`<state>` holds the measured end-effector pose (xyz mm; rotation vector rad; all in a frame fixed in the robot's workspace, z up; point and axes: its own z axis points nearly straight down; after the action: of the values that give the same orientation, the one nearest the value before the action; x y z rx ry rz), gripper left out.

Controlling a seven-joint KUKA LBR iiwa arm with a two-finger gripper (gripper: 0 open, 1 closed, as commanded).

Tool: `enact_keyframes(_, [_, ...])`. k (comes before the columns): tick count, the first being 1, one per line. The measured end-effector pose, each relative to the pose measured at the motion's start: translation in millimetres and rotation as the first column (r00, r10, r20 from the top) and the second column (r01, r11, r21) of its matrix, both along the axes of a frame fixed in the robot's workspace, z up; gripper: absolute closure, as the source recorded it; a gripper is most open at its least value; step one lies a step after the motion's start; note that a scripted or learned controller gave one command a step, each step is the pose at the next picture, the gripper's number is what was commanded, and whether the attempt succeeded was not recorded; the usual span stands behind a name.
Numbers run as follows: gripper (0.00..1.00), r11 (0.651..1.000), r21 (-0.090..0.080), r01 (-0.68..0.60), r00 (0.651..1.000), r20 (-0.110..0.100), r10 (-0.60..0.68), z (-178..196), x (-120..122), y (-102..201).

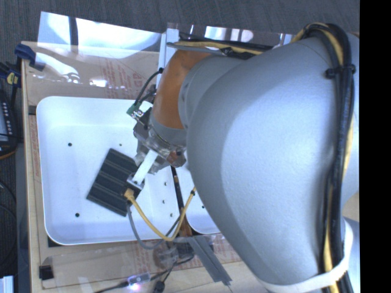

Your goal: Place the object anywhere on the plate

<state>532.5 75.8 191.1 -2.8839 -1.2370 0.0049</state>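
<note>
A white bin (67, 127) lies below your claw (157, 156), spreading to its left; the arm (263, 151) apparently hides it, so you cannot tell if it's open.

Smooth glossy white bin (61, 157), matt grey arm (263, 151)

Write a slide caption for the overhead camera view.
Grey KUKA arm with an orange band reaches in from the right, its wrist over the left white bin.
</note>
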Motion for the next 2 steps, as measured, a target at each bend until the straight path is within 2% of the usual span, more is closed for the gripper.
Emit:
enact_keyframes(1, [1.00, 0.811, 0.001, -0.585, 0.811, 0.001, 0.585, 31, -56, -56])
enact_keyframes(2, [1.00, 0.982, 0.000, -0.187, 0.982, -0.004, 0.187, -1, -58, 6])
